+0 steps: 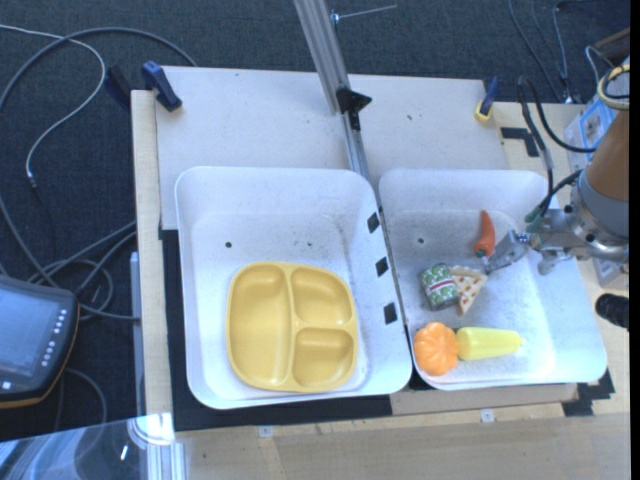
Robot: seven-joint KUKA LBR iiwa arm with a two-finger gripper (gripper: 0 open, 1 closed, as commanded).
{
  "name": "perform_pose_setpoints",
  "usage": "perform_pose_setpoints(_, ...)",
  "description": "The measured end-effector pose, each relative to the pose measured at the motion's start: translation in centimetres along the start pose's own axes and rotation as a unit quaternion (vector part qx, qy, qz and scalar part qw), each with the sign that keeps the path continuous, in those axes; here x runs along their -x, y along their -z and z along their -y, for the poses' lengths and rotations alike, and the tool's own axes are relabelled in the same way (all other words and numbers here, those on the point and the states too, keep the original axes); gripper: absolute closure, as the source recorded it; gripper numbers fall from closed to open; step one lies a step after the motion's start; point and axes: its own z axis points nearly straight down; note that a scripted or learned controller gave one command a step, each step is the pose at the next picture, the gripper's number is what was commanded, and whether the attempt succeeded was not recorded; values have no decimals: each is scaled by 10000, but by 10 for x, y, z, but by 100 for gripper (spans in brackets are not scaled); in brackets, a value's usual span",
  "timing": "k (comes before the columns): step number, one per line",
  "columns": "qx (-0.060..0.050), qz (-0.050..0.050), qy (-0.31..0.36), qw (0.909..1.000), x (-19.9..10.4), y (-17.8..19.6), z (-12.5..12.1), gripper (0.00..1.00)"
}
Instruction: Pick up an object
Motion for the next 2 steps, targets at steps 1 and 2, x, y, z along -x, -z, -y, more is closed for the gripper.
perform_pose_setpoints(1, 3, 1, -3, 10000, 0, 0, 0, 0)
perform_pose_setpoints(2, -33, -7, -8, 10000, -2, -63, 3, 0)
